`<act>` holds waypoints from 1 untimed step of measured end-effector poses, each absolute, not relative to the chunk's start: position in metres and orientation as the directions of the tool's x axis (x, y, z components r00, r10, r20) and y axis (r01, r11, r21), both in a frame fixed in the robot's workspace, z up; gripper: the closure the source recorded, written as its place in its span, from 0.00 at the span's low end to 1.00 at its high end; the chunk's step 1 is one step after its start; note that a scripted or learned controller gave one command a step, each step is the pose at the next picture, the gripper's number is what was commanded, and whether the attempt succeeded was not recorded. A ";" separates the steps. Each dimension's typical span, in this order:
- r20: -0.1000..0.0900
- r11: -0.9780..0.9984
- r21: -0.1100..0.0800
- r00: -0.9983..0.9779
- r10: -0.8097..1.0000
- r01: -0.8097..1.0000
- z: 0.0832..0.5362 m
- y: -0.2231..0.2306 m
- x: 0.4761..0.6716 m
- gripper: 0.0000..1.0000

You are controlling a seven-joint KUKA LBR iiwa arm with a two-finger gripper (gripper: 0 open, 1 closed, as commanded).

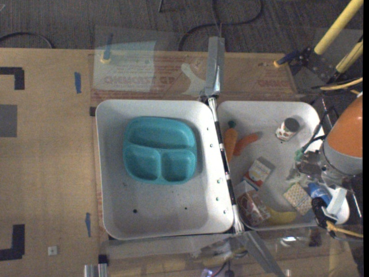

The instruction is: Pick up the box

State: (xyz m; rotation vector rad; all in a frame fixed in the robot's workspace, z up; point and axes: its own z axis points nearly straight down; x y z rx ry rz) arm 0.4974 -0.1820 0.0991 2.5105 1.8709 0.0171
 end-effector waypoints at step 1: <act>-0.001 -0.302 0.001 0.302 0.953 0.953 0.181 -0.217 0.488 1.00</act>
